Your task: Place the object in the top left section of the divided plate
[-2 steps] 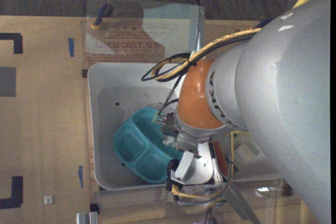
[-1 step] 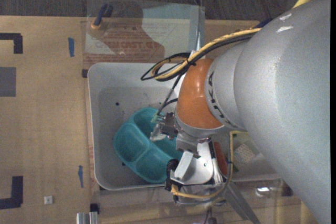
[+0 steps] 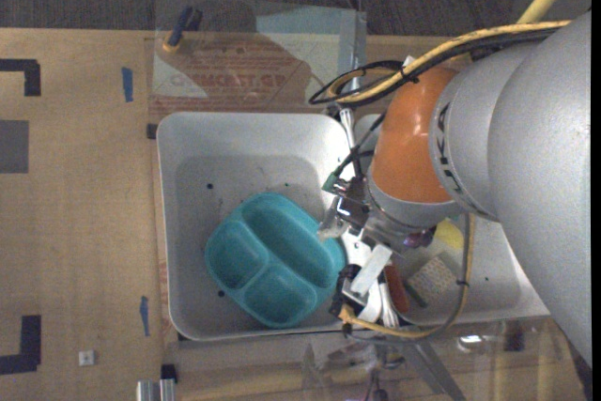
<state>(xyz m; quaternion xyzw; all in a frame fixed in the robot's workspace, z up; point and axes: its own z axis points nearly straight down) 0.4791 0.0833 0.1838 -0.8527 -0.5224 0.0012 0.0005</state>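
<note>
White bin cradling teal divided plate

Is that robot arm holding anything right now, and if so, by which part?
It cannot be told. The gripper sits low over the wall between the two bins, beside the teal divided plate, and the arm's own body hides whatever may be under it.

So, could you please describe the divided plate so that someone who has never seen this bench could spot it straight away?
Look at the left white bin of the two on the bench. In its lower right part, next to the robot's gripper, lies the divided plate. It is the bin's one teal thing, rounded, with three shallow sections split by raised ridges.
</note>
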